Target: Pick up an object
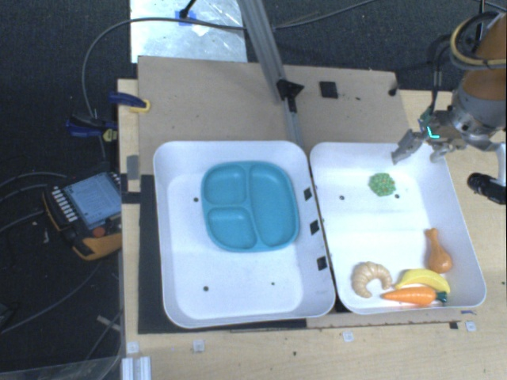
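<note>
White bins (238, 311) number two: one holds one blue tray (250, 205), the other five food items. Gripper (420, 149) jaws hang wide, holding nothing.

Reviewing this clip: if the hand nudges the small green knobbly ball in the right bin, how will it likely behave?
The green ball looks rounded, so it may roll on the right bin floor. Its bumpy surface probably aids grip. Being small, it is likely light.

Green broccoli floret (382, 184) at upper middle of right bin, croissant (371, 276), banana (423, 279), carrot (410, 295) clustered at lower right, chicken drumstick (436, 251) just above them
</note>
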You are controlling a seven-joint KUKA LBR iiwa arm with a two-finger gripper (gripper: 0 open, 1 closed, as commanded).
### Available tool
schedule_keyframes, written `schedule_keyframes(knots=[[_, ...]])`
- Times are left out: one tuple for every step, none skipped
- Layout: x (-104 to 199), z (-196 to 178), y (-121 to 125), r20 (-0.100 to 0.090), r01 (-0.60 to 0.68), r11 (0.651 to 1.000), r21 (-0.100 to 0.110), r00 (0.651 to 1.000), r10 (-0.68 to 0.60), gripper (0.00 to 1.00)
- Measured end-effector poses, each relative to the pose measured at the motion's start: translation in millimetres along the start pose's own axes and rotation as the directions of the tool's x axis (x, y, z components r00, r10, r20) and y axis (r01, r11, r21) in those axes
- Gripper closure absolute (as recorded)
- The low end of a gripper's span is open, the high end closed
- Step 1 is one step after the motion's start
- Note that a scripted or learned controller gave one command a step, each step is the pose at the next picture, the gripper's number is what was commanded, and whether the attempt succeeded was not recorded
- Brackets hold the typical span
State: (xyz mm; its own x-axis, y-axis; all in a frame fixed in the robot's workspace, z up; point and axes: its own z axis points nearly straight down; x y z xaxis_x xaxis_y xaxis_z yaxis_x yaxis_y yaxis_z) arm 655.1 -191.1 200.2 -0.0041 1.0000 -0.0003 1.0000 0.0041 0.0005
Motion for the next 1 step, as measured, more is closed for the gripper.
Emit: schedule_keyframes(knots=[[0.1, -0.8, 0.4, 0.000, 0.000, 1.000, -0.002, 1.000, 0.000, 0.00]])
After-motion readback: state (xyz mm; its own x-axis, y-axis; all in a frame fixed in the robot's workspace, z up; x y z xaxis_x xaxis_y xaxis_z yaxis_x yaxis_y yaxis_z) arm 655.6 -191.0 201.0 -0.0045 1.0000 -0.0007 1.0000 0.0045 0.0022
